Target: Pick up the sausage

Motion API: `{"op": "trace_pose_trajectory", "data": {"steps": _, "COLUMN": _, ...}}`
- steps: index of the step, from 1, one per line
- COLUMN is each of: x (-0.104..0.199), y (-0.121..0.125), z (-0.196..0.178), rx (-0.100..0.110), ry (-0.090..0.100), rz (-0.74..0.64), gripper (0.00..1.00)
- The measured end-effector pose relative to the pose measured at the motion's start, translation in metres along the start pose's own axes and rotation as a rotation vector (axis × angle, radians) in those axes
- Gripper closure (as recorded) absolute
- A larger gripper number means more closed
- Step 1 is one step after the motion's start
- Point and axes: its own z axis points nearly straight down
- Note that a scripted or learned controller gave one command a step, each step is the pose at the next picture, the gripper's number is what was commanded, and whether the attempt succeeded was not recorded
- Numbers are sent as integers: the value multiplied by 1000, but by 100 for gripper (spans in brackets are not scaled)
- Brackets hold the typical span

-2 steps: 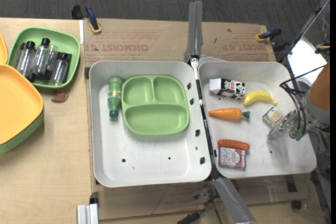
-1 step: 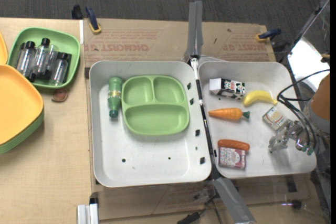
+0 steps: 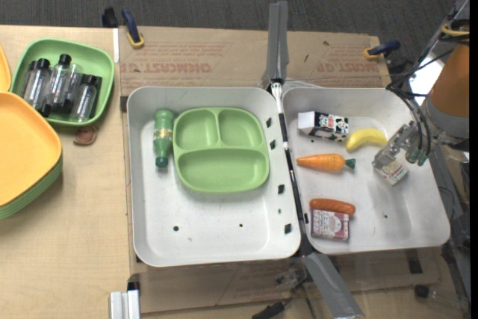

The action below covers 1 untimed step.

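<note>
While the arm reaches in from the right, its gripper [image 3: 393, 159] hangs low over the right side of the right bin [image 3: 418, 235], just right of the banana [image 3: 366, 138]; whether the claw is spread or pressed together I cannot tell, since the metal there is a blur. The sausage [image 3: 332, 206], an orange-red link, lies near the front of the same bin, touching the top edge of a small red packet [image 3: 330, 225], well apart from the gripper; a carrot [image 3: 324, 162] lies between it and a black-and-white carton [image 3: 323, 124] towards the back. Over in the left bin [image 3: 149, 235] sits a green divided plate [image 3: 220, 148] with a green bottle [image 3: 163, 136] just beside its left edge; on the bench to the left stand a green tray of dark bottles [image 3: 62, 81] and stacked orange plates [image 3: 26, 157].
</note>
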Motion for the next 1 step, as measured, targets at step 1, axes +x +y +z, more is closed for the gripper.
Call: {"op": "trace_pose_trajectory", "data": {"steps": 1, "x": 11, "y": -43, "z": 48, "rx": 1, "ry": 3, "rz": -145, "gripper": 100}}
